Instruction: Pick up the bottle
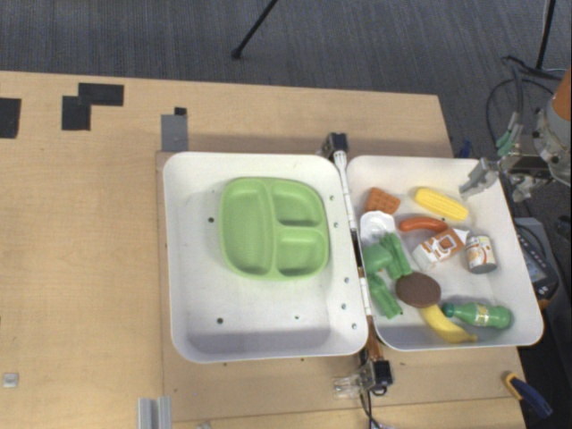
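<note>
One green bottle lies on its side at the near edge of the right bin, long axis running left-right, touching a banana. Gripper hangs over the far rim, well apart; finger spread: cannot tell.

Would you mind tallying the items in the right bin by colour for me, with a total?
Green: 3, the bottle and two green pieces
Yellow: 2, the corn and the banana
Orange or red: 2, the waffle and the sausage
Brown: 1, the round disc
White or pale: 3, the carton, the can and a white piece
Total: 11
</note>
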{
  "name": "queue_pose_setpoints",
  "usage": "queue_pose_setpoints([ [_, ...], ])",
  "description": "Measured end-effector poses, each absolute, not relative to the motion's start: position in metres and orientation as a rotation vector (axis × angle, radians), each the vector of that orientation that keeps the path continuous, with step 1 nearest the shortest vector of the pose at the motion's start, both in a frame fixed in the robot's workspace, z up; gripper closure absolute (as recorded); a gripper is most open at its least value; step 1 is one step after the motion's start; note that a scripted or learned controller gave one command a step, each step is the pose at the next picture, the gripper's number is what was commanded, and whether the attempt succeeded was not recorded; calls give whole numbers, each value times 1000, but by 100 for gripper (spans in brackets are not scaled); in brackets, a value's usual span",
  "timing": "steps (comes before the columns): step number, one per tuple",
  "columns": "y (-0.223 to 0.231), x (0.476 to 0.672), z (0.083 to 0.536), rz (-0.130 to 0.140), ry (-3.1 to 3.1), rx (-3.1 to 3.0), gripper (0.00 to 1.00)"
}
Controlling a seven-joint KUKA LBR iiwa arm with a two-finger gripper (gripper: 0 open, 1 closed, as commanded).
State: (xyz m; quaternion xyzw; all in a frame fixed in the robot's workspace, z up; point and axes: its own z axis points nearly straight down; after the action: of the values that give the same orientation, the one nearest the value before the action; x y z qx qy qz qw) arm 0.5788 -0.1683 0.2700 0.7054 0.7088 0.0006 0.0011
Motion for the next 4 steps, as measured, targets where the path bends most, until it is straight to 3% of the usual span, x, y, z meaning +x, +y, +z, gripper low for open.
queue_pose_setpoints([
  [1,-77,573,184,2,2507,1892,0],
  [2,15,539,185,3,2604,1757,0],
  [3,23,507,184,1,2304,2137,0],
  [4,24,508,195,6,2303,2134,100],
])
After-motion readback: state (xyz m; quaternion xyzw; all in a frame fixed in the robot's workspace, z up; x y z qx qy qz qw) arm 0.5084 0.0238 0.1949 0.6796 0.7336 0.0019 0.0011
